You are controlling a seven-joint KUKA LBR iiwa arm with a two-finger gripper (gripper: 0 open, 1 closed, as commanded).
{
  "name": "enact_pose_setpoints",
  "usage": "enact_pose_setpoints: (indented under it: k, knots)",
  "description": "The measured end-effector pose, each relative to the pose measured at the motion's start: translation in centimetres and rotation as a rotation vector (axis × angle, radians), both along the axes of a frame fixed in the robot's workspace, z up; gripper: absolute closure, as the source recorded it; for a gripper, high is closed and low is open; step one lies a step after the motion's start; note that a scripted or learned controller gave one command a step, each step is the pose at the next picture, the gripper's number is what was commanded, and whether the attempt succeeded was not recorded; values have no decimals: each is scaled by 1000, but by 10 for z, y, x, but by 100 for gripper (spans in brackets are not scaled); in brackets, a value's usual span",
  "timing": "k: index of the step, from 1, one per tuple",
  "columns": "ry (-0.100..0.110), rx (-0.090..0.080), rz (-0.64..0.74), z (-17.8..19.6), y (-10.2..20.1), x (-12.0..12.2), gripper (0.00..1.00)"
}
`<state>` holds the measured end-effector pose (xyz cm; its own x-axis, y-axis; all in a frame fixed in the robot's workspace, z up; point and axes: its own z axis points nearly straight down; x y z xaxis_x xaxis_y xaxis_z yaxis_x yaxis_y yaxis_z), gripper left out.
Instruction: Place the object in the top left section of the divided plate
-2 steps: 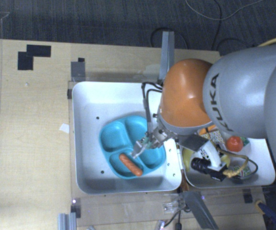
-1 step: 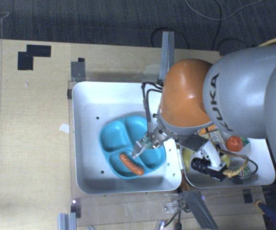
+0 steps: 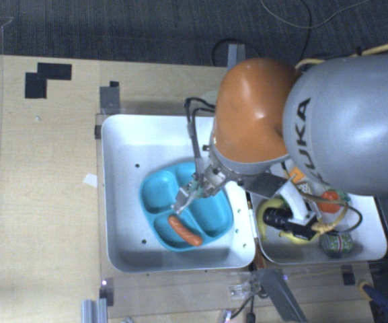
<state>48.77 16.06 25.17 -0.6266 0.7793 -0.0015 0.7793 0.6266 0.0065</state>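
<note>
1. Sausage-shaped orange object (image 3: 185, 231), camera view: we log it lying flat in the blue divided plate (image 3: 159, 188). It is in the compartment nearest the view's lower edge, slanting from upper left to lower right.
2. We find the plate in the left white bin (image 3: 123, 173), toward that bin's right wall.
3. Gripper (image 3: 192, 196) hangs over the middle of the plate, just beside the object's upper-left end. We cannot tell whether the two touch.
4. We cannot tell how far the gripper is open. The object rests on the plate floor, not lifted.
5. Arm (image 3: 328, 126) reaches in from the right, its orange band above the plate's right side.
6. Right white bin (image 3: 376, 250): we note an orange-red thing (image 3: 328, 200) and a dark green round thing (image 3: 337, 244).
</note>
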Motion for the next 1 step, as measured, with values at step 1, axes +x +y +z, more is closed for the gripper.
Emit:
enact_pose_setpoints:
  k: [1]
  knots:
    - [-2,-2,145,32,-47,53,0]
